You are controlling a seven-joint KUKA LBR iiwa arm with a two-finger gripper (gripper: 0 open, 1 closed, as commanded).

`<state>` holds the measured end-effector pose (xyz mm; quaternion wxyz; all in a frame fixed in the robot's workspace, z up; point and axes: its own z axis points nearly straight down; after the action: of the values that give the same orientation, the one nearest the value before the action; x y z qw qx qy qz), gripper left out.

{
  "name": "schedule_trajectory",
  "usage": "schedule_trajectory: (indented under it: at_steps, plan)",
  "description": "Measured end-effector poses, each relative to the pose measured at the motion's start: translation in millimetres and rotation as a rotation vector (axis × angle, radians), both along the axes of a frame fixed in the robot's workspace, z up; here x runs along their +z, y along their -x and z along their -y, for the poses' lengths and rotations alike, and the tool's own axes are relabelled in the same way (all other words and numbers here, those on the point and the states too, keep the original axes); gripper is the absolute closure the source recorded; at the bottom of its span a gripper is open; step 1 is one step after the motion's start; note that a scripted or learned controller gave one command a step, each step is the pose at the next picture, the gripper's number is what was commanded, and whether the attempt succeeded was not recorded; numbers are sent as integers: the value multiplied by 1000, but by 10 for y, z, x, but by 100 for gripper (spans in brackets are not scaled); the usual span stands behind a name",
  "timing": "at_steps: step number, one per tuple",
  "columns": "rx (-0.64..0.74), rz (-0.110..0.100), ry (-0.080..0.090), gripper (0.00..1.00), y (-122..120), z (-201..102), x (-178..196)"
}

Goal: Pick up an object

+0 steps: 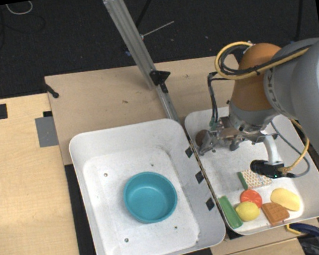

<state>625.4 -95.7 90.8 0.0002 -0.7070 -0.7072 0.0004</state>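
Objects to pick: a green stick (pixel 230 212), yellow ball (pixel 247 211), red ball (pixel 251 197), brown block (pixel 275 212) and yellow lump (pixel 285 198) huddle at the right bin's (pixel 317 203) near edge.
Gripper: gripper (pixel 209 141) sits at that bin's far-left corner, well apart from them; I cannot tell its state.
Risk: packed pieces may let a grab slip or nudge neighbours.
Hard to see: wrist and cables cover the tool.
Left bin: blue bowl (pixel 151 196) mid-floor.
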Motion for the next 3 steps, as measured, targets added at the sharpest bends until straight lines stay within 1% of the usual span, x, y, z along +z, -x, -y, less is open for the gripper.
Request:
schedule_trajectory:
  at_steps: [1, 2, 3]
  plan:
    - [-2, 1, 0, 100, -1, 7, 105]
    - [-1, 3, 0, 100, -33, -20, 531]
    - [-1, 6, 0, 100, -5, -16, 1152]
